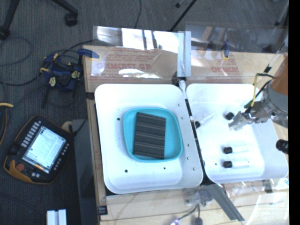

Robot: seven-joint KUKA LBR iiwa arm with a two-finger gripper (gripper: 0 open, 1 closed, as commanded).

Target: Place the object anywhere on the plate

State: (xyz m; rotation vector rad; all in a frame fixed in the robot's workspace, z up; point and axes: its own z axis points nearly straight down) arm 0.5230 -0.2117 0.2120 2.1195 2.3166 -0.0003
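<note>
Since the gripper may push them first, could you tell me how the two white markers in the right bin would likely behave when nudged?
The two white markers look like slim, smooth cylinders lying flat, so they would probably roll across the right bin. They seem light and rigid, likely sliding rather than bending.

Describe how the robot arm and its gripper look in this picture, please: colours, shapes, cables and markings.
The arm enters at the right edge, above the right white bin. An orange band sits above a grey, rounded wrist section. A thin yellow cable and a dark cable loop beside the wrist. The gripper is a small pale grey metal assembly with dark parts. No markings are legible.
</note>
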